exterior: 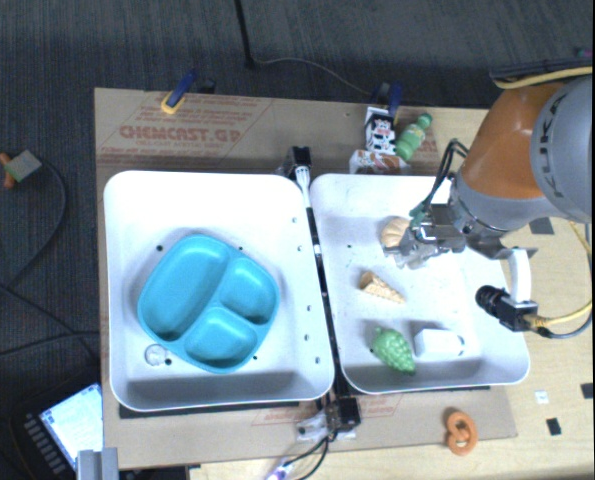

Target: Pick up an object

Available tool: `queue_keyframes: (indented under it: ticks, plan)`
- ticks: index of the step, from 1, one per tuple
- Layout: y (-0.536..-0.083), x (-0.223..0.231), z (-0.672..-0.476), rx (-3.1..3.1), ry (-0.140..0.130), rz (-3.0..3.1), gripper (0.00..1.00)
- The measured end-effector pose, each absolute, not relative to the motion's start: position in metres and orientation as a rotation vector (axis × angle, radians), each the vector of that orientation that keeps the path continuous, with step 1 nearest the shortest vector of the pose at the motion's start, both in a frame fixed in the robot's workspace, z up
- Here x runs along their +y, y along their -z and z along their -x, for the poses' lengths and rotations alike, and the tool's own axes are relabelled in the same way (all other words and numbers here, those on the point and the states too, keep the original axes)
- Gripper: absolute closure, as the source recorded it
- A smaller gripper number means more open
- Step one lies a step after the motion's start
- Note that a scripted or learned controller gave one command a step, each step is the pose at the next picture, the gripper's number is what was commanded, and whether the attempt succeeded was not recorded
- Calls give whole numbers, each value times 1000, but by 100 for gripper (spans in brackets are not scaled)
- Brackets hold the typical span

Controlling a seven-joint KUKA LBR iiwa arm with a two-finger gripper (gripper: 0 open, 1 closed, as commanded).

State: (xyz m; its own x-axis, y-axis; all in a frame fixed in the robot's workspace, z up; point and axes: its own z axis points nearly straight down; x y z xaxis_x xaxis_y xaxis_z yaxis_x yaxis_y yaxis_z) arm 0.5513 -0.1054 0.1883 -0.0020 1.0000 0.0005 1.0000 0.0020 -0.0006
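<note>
A small tan, rounded toy lump lies in the far half of the right white bin, touching or just left of the end effector; you cannot tell how wide that end effector stands. Your coming move turns on this: the lump sits to the left and slightly far of the tip, too rounded to show a long axis. Nearer you lie a tan cone-shaped toy, a green knobbly toy and a white rounded block. The left bin holds a blue divided plastic tray.
</note>
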Motion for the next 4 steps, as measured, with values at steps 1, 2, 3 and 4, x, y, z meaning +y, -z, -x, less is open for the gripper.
queue_keyframes:
  ticks: [1, 2, 3, 4]
  plan:
    - [-168, -135, -651, -2223, -3, 2221, 100]
    - [-88, -100, -655, -2226, 4, 2222, 100]
    - [-138, -118, -669, -2224, -1, 2222, 100]
    - [-185, -24, -669, -2226, 2, 2219, 100]
